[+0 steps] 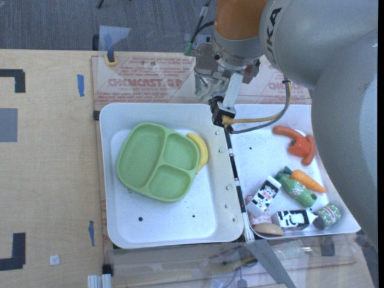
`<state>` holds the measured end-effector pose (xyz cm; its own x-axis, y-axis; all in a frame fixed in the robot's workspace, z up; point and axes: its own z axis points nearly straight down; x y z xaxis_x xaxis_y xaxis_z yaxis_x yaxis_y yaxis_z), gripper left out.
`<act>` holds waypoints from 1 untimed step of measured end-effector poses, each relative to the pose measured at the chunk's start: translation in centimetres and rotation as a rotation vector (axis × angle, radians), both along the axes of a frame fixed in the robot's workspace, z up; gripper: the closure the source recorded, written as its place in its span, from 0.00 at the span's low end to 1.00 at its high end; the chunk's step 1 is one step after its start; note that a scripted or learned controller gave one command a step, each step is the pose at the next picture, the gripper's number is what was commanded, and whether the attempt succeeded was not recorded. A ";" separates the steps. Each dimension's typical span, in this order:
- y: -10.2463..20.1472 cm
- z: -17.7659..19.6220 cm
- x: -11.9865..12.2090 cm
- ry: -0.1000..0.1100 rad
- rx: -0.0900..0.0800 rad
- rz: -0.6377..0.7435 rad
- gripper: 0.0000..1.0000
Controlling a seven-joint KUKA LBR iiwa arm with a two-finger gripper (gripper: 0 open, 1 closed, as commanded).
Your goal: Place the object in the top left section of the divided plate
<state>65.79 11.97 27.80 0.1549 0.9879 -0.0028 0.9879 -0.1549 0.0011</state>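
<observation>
Pale wooden boards of the bench point(48, 161) are stretching out to the left, carrying strips of blue tape point(80, 84), while a brown cardboard sheet point(150, 80) with red print is lying behind the two white bins. Inside the left bin point(162, 227) the green divided plate point(144, 161) is sitting turned at an angle, its one large section facing the left and its two smaller sections facing the right. A yellow banana point(201, 149) is lying just outside the plate, curving against its right rim and touching it, near the wall that is separating the bins. The grey arm point(324, 35) with its orange band is reaching in from the right, and the gripper point(207, 92) is hanging over the far edge of the left bin, above the cardboard and well apart from the banana and the plate; whether it is open or closed cannot be told, and nothing is showing in its grasp. The right bin point(258, 143) is holding a red pepper point(297, 141) near its far side, and closer in a carrot point(308, 180), a green bottle point(295, 188), a cow-patterned carton point(264, 197), a black-and-white box point(293, 218), a small can point(328, 215) and a tan roll point(267, 228) are clustering together.
</observation>
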 end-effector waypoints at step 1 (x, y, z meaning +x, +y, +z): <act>-6.4 -7.6 -3.7 0.004 0.003 0.080 1.00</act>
<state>62.06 5.57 20.22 0.0750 0.9972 -0.0005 0.9972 -0.0750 -0.0027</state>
